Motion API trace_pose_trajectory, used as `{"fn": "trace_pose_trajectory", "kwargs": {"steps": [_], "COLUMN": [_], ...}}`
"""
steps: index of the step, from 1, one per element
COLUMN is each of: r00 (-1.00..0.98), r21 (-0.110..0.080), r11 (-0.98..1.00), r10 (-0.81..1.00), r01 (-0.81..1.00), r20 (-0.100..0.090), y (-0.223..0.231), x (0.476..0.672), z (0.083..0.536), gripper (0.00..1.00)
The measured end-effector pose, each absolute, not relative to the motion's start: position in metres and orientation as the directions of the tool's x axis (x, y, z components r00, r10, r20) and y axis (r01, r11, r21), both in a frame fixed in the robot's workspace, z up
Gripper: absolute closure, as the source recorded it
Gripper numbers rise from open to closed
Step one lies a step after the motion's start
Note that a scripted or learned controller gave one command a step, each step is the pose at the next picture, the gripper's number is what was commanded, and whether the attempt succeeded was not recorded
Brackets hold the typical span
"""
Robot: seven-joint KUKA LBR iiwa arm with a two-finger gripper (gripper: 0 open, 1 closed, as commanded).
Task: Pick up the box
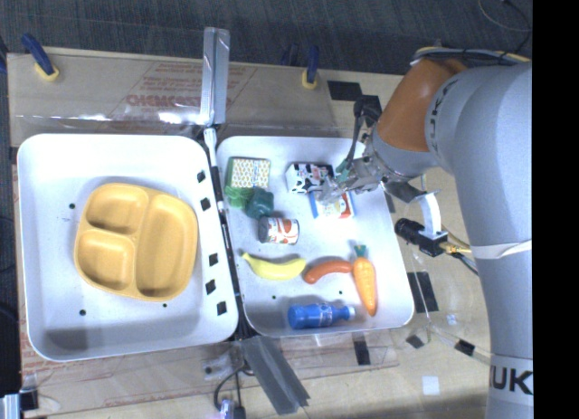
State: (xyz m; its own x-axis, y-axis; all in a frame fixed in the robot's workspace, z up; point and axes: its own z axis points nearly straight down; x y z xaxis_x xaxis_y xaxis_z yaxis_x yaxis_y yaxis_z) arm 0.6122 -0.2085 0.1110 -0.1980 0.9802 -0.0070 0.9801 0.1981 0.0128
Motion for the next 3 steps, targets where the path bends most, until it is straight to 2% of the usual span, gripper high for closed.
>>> {"fn": "trace_pose_trajectory", "kwargs": {"steps": [1,2,3], "r00": [-0.198,-0.195,-0.152], "r21": [0.012,-0.002,0.000], "r11": [0.198,0.195,0.152], "r10": [0.980,0.981,0.988], "r01": [0.980,0.981,0.988], "r20": [-0.007,0.002,0.000], "y": [-0.208,-0.169,-0.152], "x": [0.612,0.556,0.552], "z": [0.111,0.186,0.312], "gripper": [0.00,0.00,0.00]}}
